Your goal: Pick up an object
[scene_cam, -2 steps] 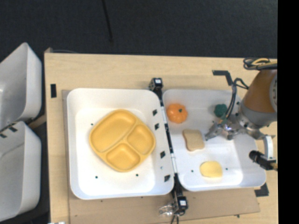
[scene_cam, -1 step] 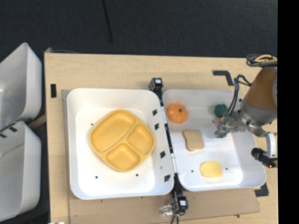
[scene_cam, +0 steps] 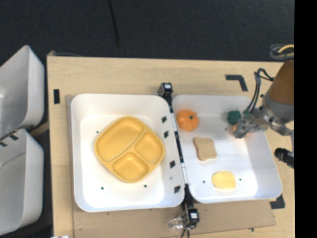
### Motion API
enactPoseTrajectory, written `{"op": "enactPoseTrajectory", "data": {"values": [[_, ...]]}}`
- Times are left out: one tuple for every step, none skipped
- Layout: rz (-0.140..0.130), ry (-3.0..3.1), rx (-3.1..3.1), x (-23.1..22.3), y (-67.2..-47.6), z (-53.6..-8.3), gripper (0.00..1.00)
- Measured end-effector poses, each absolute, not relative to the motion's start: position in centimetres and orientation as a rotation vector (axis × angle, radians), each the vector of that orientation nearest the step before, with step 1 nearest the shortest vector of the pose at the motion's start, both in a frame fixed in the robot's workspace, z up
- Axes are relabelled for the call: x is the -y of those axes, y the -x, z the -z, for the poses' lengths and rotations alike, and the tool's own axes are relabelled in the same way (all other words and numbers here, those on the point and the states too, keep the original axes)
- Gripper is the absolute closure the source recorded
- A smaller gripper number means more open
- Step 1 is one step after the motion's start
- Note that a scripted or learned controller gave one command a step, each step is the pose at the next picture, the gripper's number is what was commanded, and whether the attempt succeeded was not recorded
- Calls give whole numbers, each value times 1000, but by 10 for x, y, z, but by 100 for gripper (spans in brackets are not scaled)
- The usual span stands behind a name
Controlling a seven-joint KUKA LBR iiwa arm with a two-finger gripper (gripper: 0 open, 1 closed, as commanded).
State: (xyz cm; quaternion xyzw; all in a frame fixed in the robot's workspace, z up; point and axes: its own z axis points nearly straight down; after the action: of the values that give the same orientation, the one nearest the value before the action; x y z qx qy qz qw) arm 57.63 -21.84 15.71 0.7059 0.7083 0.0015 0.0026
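The yellow piece (scene_cam: 224,180) lies nearest, close to the front wall of the right bin (scene_cam: 267,182), flat and alone, so a straight descent could reach it. Behind it sits the toast (scene_cam: 204,148), flat on the floor near the bin's middle, with the orange (scene_cam: 187,120) further back beside the divider between the bins. These three are well apart from each other, which leaves room for fingers around each.

At the right bin's far right side the gripper (scene_cam: 241,129) hangs low, wrist tilted in from the right. A small green thing (scene_cam: 234,116) sits just beside its tip; I cannot tell whether they touch, or whether the fingers are spread or closed. Nothing is visibly held. Judging by the pose, the green thing is the likely target, and the bin's back wall may crowd the approach.

The left bin (scene_cam: 79,152) holds a yellow tray (scene_cam: 130,148) with three compartments.
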Motion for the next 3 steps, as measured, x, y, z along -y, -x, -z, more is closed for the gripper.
{"op": "enactPoseTrajectory", "data": {"values": [[-5,-2214,-2222,214,-573,-204,100],[-3,-2213,-2224,215,-574,-243,100],[1,-2216,-2224,173,-569,-238,100]]}}
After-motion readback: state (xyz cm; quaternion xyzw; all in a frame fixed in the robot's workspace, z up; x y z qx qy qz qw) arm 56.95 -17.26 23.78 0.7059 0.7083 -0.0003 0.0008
